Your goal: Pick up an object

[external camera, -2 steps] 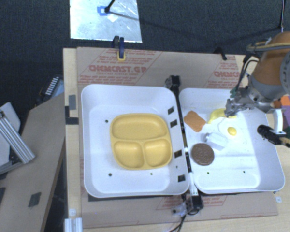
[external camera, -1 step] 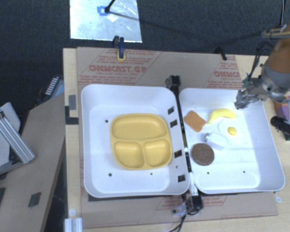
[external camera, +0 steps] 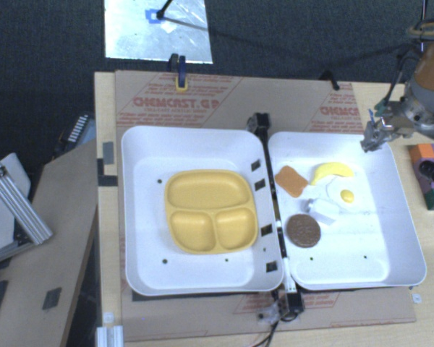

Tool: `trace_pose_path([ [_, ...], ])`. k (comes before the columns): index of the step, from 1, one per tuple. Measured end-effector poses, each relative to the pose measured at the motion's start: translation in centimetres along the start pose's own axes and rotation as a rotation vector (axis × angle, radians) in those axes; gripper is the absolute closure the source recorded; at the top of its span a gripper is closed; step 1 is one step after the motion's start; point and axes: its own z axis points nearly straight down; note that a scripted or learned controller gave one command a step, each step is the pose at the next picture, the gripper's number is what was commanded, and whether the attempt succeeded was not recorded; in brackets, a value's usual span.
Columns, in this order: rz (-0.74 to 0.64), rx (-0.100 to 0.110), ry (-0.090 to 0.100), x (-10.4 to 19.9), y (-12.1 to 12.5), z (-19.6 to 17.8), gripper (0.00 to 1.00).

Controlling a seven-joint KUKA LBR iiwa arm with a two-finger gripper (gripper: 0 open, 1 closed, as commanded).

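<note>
The right bin (external camera: pixel 390 223) holds a yellow banana (external camera: pixel 332 170), a fried egg (external camera: pixel 344 193), an orange-brown toast-like piece (external camera: pixel 291 181), a round brown cookie (external camera: pixel 303 230) and a small white piece (external camera: pixel 323 210). My gripper (external camera: pixel 372 137) hangs over the bin's far right rim, well right of and beyond the banana. Nothing shows between its fingers.
The left bin (external camera: pixel 141 194) carries a yellow three-compartment tray (external camera: pixel 206 210). Black clips (external camera: pixel 260 121) run along the seam between the bins. Colored blocks (external camera: pixel 432 173) sit on the bench at the right edge. A metal plate (external camera: pixel 158 19) lies beyond the bench.
</note>
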Motion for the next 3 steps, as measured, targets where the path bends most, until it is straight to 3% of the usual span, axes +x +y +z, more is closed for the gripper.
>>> trace_pose_path([
  [3,-0.005,0.006,0.003,16.5,-1.7,0.1,1.0],
])
